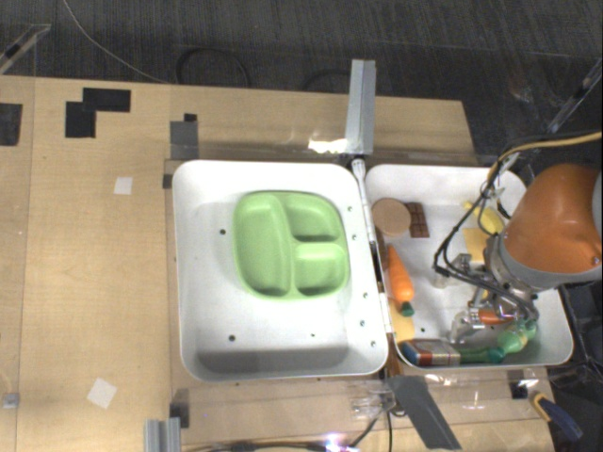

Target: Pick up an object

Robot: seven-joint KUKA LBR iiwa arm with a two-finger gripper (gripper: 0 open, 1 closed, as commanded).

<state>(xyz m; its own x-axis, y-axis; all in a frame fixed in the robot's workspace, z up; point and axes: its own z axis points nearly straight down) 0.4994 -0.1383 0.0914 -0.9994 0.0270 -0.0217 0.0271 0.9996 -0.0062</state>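
I am down in the near corner of the right bin [443, 182], because that is where the clutter piles up against the wall — a green piece [513, 343] and a red-and-dark stick [435, 353] lie along the front rim, just beside my gripper [479, 320]. Something small and orange [488, 317] sits right at my tip, probably the thing I am after, but I cannot tell whether my fingers are spread or closed, or whether they grip it — my wrist and cables cover them. The carrot [400, 283] lies along the divider, with a round brown disc [391, 217] and a dark block [418, 222] further back. The left bin [203, 281] holds a green divided tray [287, 243], well apart from me. Yellow bits [488, 219] peek out beside my orange band, half hidden.
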